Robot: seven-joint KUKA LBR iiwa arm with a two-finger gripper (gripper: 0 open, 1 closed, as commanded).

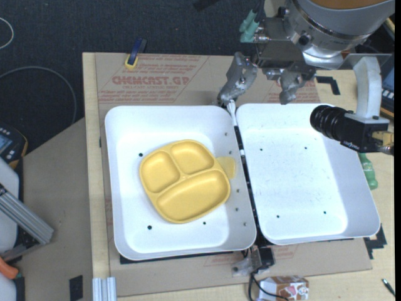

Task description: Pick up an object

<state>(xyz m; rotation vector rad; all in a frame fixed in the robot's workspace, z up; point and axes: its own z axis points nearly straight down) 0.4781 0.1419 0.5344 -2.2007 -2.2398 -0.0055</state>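
Note:
A yellow divided plate [183, 180] with three compartments lies flat in the left white bin [122, 143], slightly right of its middle. A small yellow piece [227, 166] pokes out from under the plate's right edge. My gripper [260, 91] hangs high above the back rims where the two bins meet, well away from the plate. Its two grey fingers [235, 83] stand spread apart with nothing between them.
The right white bin [307, 180] sits beside the left one. A black cylindrical device [338, 125] juts over its back right corner. A blue and yellow clamp [133, 54] lies on the cardboard behind the left bin. Cables and small parts lie at the front edge.

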